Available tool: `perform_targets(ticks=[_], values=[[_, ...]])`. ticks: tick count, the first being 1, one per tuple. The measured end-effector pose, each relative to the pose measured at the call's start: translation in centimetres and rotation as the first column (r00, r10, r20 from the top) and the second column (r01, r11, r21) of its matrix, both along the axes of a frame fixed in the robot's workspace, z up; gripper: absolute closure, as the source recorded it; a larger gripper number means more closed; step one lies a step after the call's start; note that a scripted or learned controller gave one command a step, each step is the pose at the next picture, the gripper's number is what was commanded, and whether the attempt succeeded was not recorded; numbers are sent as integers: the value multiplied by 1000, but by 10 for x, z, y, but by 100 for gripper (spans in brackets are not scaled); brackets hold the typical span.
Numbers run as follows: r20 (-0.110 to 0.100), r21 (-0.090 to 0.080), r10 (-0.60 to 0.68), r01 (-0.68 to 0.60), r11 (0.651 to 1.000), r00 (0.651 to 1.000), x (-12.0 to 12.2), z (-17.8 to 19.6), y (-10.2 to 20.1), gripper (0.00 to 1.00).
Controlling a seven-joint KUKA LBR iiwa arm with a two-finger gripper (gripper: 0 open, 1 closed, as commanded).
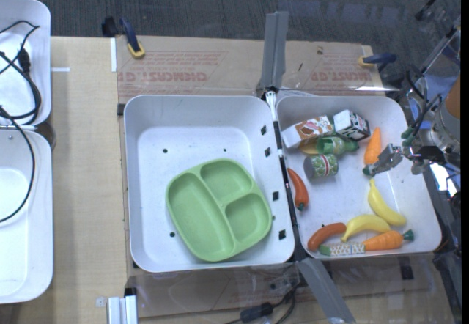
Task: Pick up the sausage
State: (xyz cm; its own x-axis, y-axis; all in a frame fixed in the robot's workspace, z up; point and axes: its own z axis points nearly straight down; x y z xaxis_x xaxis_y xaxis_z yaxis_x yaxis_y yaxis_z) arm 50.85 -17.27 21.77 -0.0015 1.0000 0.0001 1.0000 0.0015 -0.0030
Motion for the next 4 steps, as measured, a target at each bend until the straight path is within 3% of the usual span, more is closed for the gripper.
perform_targets(ticks=[1, 2, 3, 4], values=[[0, 1, 189, -189, 982, 982, -31, -101, 47, 0], [2, 0, 266, -266, 964, 964, -9, -27, 104, 0], [2, -2, 349, -349, 937, 937, 5, 78, 37, 0], [0, 0, 309, -309, 951, 951, 12, -27, 96, 0]])
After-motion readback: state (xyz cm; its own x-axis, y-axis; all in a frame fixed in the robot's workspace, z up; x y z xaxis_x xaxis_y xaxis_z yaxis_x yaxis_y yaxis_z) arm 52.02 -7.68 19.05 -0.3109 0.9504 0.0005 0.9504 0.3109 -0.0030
